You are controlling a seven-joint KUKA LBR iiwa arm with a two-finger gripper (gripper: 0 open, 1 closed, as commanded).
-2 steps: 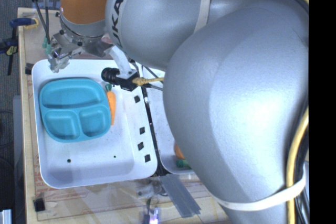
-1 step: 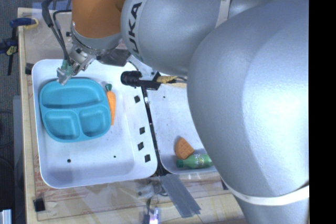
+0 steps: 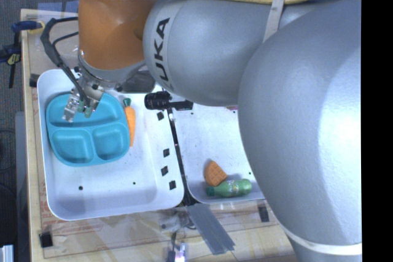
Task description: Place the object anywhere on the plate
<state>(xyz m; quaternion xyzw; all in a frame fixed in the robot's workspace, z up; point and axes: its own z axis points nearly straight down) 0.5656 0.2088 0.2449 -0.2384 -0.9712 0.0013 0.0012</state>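
1. Gripper [image 3: 80, 108] sits at left-centre of frame, over the upper compartment of the blue plate [image 3: 86, 138]. Fingers point down-left and look nearly closed, w/ only a slim gap; nothing seen between them.
2. Plate = blue, 3 compartments (one long on top, two smaller below), lying in upper part of the left white bin [image 3: 92, 196].
3. Carrot [image 3: 130, 126], orange w/ green top, lies just beside the plate's right rim, touching or almost touching it, on the bin floor, not on the plate. It's lengthwise along the rim, green end toward top of frame.
4. Orange band of arm [image 3: 113, 21] is in upper left, right above the gripper; grey arm body [image 3: 258, 70] fills centre and right of frame.
5. Right white bin [image 3: 202, 132], lower centre: an orange-brown rounded item [image 3: 214, 172] touching a green item [image 3: 233, 188] lying on its side, near the bin's bottom edge.
6. Black dividing strip w/ clamp [image 3: 166, 101] runs btwn the two bins.
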